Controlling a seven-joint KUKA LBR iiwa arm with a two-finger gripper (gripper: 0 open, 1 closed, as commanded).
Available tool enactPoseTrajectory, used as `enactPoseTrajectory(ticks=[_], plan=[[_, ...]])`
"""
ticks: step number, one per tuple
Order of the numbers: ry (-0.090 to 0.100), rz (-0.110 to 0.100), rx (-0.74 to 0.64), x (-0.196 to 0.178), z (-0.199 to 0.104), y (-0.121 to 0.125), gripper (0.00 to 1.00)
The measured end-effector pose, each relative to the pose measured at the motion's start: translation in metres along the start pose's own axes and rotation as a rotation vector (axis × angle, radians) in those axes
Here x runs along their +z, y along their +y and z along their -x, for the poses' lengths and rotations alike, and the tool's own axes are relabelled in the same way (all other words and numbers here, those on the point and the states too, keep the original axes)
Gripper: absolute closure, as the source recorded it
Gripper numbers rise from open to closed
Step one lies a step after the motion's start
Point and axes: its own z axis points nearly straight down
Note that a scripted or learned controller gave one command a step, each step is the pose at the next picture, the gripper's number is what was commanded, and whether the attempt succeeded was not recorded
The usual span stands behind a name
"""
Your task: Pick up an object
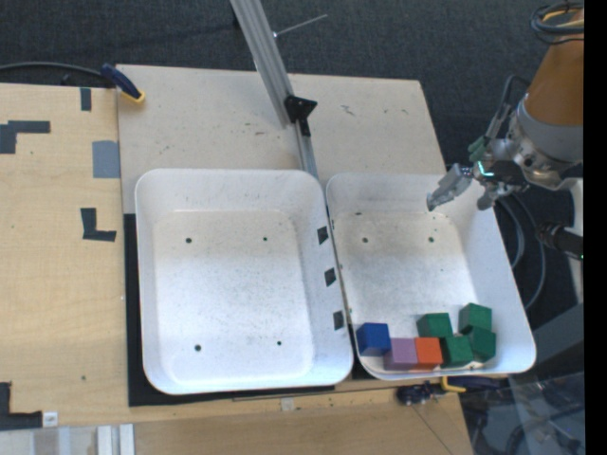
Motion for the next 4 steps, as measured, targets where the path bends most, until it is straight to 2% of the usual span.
enactPoseTrajectory(ticks=[1, 2, 4], plan=[[-0.001, 0.004, -0.002, -0.002, 0.0, 0.001, 0.0], [-0.002, -0.001, 0.0, 0.042, 0.003, 0.002, 0.0], [-0.001, -0.002, 0.0, 0.17, 0.002, 0.005, 0.0]])
